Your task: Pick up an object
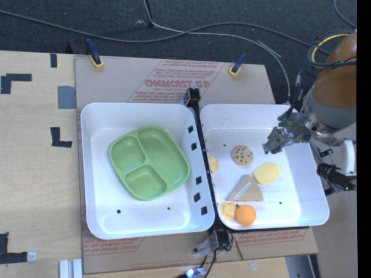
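The right bin (232,117) holds a round brown cookie (242,155), a pale yellow oval piece (266,173), a tan wedge (246,190), an orange ball (246,215) and a small yellow piece (213,165) by the divider. Another yellow bit (228,210) lies beside the ball. My gripper (274,145) hangs over the right bin's far right part, to the right of the cookie and above the oval piece. Nothing shows between its fingers.
In the left bin (95,155) lies a green divided plate (149,161). Black clips run along the divider (197,155) between the bins. Two clamps (94,57) hold the cardboard at the back. Cables cross the dark floor behind.
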Controlling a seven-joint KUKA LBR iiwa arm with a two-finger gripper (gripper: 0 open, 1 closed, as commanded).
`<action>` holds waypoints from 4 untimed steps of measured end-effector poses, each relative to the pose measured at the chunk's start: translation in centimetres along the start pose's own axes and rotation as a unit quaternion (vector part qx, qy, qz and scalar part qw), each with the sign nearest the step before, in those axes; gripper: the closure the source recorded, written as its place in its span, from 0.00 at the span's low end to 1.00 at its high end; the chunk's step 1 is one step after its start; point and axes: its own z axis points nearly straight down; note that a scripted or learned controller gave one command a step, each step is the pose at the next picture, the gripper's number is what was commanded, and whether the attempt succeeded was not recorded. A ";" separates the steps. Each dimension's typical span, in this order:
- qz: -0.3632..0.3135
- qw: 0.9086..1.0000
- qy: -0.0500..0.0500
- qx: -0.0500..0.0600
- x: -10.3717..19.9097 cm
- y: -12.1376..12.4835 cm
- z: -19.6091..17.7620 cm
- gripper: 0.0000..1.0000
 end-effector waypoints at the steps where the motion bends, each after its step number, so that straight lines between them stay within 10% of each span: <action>1: -0.001 1.000 0.000 0.000 5.5 -0.5 -0.4 1.00; 4: 0.000 1.000 0.000 0.001 21.1 -2.7 3.4 1.00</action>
